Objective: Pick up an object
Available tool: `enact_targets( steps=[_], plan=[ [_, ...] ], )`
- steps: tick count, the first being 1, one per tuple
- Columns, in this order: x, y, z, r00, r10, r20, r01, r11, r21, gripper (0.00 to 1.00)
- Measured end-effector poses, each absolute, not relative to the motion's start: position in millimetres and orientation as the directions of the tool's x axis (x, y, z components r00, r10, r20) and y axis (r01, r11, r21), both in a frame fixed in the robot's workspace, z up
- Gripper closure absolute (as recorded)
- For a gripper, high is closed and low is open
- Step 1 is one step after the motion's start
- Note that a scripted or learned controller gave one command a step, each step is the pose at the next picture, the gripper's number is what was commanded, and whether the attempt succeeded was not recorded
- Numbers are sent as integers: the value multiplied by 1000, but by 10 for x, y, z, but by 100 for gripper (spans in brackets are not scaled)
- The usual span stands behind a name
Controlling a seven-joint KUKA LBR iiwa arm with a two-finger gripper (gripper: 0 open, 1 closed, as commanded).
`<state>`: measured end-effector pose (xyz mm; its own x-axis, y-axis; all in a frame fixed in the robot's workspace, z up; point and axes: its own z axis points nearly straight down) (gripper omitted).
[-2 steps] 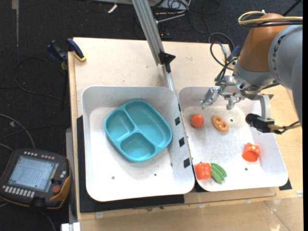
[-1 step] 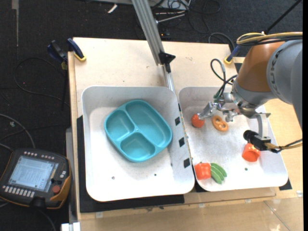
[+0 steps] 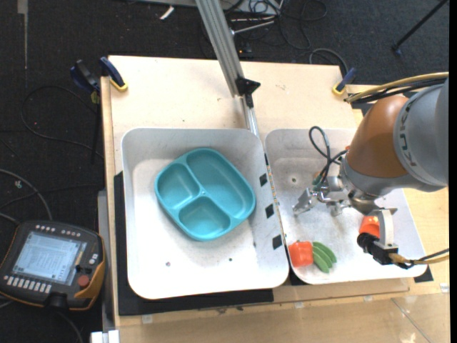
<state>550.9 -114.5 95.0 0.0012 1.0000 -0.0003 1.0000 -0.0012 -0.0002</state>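
A small toy with an orange-red part (image 3: 300,253) and a green part (image 3: 323,256) lies at the near left corner of the right bin (image 3: 285,145). My gripper (image 3: 318,201) hangs over the middle of that bin, behind the toy and apart from it. It is open and holds nothing. A teal divided plate (image 3: 206,193) rests in the left bin (image 3: 143,263).
The grey arm with its orange band (image 3: 382,145) covers the right bin's right half. A slanted metal rail (image 3: 221,38) runs from the back down to the divide between the bins. Clamps (image 3: 114,73) grip the bench's back corners. A teach pendant (image 3: 50,261) lies on the floor at left.
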Motion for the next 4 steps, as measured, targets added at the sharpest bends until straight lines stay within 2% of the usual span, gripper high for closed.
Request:
enact_targets(
  steps=[1,2,3,4],
  plan=[
    [5698,-841,2002,-6,1000,-1,1000,6,10,0],
    [5686,-853,2058,-2,1000,-1,1000,2,4,100],
    [5684,-854,2053,0,1000,-1,1000,0,3,0],
    [5455,-1142,1260,4,1000,0,1000,-4,-9,0]
  ],
)
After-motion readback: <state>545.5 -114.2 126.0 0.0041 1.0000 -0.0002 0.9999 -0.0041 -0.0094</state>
